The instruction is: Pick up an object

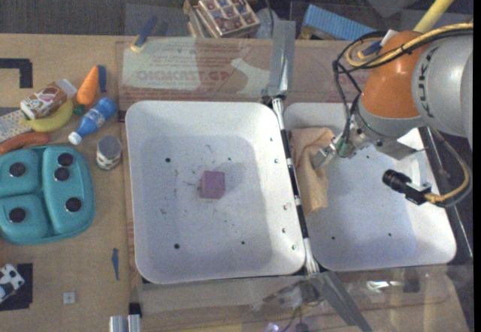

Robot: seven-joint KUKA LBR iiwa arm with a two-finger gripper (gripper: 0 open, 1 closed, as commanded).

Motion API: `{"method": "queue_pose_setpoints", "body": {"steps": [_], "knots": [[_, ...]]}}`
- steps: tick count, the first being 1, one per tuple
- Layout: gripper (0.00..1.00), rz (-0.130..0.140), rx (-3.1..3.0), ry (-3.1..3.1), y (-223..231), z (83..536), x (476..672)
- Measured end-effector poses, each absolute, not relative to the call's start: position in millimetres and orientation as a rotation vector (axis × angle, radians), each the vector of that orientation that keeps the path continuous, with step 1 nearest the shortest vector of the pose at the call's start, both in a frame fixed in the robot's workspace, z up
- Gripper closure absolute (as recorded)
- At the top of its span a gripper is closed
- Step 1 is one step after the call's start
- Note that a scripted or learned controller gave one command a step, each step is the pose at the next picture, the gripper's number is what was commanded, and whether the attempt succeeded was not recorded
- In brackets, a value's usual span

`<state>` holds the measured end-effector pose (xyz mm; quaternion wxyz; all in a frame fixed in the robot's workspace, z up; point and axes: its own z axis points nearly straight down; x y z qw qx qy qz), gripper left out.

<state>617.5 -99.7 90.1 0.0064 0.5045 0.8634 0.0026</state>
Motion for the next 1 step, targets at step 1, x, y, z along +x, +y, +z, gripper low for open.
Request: {"method": "queue_pose_setpoints", "body": {"steps": [1], "knots": [[0.00,0.002,1.945,2.460,-102.5,88.2,668.6]]}}
